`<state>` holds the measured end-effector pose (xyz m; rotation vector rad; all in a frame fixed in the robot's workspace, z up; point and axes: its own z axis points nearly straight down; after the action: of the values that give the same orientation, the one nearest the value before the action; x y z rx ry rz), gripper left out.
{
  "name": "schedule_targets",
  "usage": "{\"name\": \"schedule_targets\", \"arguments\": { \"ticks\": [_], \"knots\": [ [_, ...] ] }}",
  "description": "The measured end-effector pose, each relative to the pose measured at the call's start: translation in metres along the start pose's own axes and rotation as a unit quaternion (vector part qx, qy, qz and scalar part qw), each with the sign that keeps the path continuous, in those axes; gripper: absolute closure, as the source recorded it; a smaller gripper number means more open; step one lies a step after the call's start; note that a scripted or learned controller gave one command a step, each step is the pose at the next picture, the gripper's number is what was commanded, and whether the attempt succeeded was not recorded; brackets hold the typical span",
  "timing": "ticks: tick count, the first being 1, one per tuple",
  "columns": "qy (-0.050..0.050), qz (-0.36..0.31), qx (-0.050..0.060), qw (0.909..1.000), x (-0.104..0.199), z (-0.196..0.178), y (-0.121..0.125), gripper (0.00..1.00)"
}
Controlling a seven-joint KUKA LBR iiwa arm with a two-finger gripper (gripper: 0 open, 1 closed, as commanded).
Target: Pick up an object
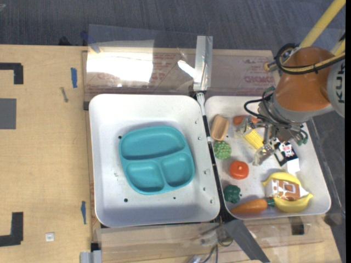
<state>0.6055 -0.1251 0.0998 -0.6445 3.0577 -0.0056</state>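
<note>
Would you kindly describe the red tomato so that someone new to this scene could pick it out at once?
Find the right bin, the one crowded with toy food, next to the left bin holding a teal divided plate. Near the middle of its left half lies the tomato, below the pale green lettuce and above the dark green broccoli. It is the only round, red-orange piece, with a small stem on top.

The left bin (104,201) offers open floor all around the teal divided plate (157,159). The right bin (321,188) is crowded: corn (252,139), tomato (239,170), broccoli (232,193), carrot (249,206) and banana (289,200) leave only narrow gaps.
</note>
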Motion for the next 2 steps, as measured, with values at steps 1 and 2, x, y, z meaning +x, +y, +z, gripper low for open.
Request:
{"name": "schedule_targets", "arguments": {
  "ticks": [1,2],
  "knots": [
    [0.005,0.023,-0.003,0.9997,0.003,0.011,0.031,0.0],
    [0.01,0.094,-0.005,0.9955,-0.052,0.015,-0.032,0.0]
  ]
}}
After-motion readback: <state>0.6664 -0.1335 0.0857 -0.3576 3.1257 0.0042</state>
